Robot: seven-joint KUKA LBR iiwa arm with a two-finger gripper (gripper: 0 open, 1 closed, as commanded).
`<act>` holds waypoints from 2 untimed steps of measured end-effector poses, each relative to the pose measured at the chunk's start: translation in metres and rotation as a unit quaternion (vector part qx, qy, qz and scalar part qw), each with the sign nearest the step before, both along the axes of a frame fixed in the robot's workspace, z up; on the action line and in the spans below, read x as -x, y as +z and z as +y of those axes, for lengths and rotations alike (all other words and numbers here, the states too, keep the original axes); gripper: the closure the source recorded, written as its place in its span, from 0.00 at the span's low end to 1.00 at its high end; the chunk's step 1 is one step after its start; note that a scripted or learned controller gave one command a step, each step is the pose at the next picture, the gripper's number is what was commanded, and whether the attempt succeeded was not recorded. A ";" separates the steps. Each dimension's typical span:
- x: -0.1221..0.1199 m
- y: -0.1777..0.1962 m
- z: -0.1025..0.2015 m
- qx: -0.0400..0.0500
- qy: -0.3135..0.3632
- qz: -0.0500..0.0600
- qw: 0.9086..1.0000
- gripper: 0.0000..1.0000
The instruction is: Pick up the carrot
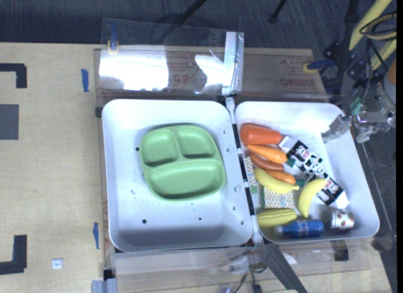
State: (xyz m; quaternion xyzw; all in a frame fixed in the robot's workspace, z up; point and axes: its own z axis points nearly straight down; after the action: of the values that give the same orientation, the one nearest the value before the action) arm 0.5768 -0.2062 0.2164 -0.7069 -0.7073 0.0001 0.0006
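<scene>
An orange carrot (268, 154) lies in the left half of the right bin (368, 188), pointing toward the lower right. A fatter orange vegetable (259, 135) lies just behind it, and a smaller orange piece (279, 174) lies in front of it, against a yellow banana (277, 183). My gripper (343, 128) hangs at the bin's far right rim, well to the right of the carrot and apart from it. Nothing can be seen held in it.
The right bin also holds a second banana (309, 196), a corn cob (276, 217), a blue bottle (302, 227), a small can (340, 220) and black-and-white packets (306, 158). The left bin (119, 159) bears a green divided plate (182, 160). A clear panel (170, 65) stands behind.
</scene>
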 end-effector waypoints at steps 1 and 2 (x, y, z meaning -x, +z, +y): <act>0.009 -0.016 0.022 -0.001 -0.044 0.001 0.999 0.00; 0.030 -0.060 0.092 0.000 0.023 0.000 1.000 0.00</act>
State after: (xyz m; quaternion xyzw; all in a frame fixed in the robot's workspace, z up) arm 0.5471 -0.1138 0.1568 -0.6908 -0.7230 0.0004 0.0011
